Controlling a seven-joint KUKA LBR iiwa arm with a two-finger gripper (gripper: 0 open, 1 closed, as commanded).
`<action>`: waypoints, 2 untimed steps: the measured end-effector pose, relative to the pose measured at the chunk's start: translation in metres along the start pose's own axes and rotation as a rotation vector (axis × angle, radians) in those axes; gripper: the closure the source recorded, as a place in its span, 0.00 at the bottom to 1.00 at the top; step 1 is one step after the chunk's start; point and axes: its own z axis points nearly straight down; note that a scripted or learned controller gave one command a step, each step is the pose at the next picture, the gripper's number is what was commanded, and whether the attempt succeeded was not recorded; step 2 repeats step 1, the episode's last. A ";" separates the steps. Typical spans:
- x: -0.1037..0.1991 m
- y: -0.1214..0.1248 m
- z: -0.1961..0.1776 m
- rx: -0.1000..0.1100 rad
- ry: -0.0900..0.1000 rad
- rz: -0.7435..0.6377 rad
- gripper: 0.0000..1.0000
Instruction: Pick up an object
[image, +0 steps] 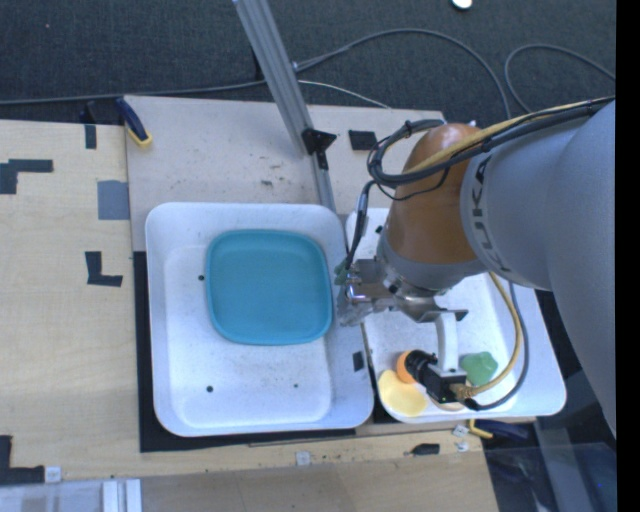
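The gripper (350, 292), open or closed I cannot tell, hangs beside the blue plate (268, 285) in the left bin (180, 385), so I would centre it over the plate's near rim before lowering.

Arm (560, 190) reaches in from 3 o'clock, orange band (432, 205) facing up. Wrist (415, 285) bent downward; tool (352, 298) at its 9 o'clock side.

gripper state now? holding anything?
Gripper: cannot be told open or closed from this angle, nor whether it is holding anything. It hangs over the right bin.
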 end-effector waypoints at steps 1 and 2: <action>0.044 0.007 -0.016 -0.002 -0.001 0.000 1.00; 0.044 0.007 -0.016 -0.002 -0.001 0.000 1.00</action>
